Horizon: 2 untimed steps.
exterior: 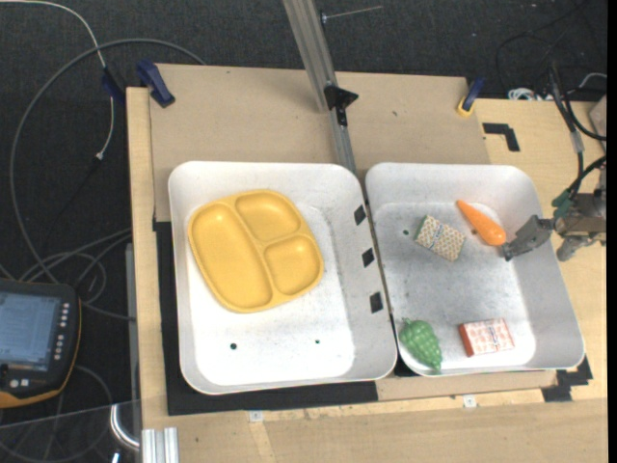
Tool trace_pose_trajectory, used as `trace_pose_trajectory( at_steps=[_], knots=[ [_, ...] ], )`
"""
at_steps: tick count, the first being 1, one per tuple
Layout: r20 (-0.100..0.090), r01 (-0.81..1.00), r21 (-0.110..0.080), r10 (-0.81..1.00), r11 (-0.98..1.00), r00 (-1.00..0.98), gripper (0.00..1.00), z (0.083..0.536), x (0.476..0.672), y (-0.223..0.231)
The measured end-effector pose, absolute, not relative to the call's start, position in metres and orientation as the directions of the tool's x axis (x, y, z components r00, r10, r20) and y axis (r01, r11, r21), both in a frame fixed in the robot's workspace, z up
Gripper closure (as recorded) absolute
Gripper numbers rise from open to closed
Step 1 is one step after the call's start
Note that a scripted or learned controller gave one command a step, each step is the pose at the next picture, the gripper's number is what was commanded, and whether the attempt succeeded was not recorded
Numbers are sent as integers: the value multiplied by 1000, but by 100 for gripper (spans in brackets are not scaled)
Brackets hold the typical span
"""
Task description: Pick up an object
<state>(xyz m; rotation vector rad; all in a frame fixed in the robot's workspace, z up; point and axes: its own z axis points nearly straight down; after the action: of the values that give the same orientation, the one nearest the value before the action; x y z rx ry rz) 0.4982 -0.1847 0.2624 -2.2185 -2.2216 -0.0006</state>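
Camera view: the gripper (551, 235) sits at the right bin's (540, 307) 3 o'clock rim, fingers spread apart with nothing between them. The carrot (481, 221) lies just at its 9 o'clock, near the left fingertip. A patterned block (440, 237) is further toward 9; a red box (486, 337) and green toy (421, 343) lie toward 6. The left bin (193, 336) holds a yellow plate (254, 249). Judged step: approach. Next it needs centring over the carrot, descending, then closing.

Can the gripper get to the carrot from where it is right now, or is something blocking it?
Probably yes. The gripper sits at the right bin's right side, just beside the orange carrot, with bare bin floor between them. The patterned block lies farther left, out of the path.
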Motion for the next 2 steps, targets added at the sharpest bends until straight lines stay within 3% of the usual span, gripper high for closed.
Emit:
trace_pose_trajectory(
  at_steps=[1, 2],
  knots=[
    [1, 1000, -1, 1000, 1, -1, 0, 262, 498, -185],
    [4, 1000, -7, 1000, 0, 0, 0, 202, 493, -179]
  ],
)
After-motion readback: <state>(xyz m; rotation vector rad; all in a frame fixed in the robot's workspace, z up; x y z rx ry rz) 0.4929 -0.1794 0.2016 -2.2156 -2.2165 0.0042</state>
